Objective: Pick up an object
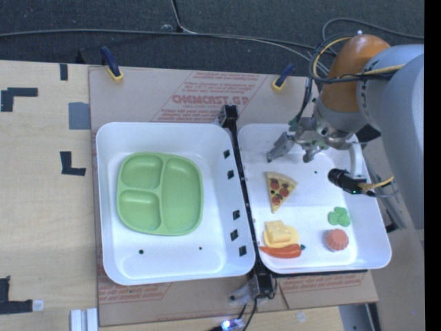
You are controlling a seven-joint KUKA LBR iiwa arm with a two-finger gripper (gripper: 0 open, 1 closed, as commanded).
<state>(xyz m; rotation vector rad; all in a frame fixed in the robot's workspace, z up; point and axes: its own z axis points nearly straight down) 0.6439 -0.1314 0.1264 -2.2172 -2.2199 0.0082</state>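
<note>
Nearest the lens, a red plastic chilli [281,252] lies touching a yellow toy cheese block [280,233] at the right white bin's [368,257] front edge, with a round pink toy [336,240] and green leafy toy [338,217] nearby. Just below and left of the two-finger gripper [294,150], whose fingers are spread and empty, a toy pizza slice [279,188] points down-frame. A green divided plate [160,192] sits in the left white bin [110,254].

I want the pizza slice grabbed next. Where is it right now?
The pizza slice lies in the right bin, near its left wall, just below the end effector and above the yellow block.
</note>
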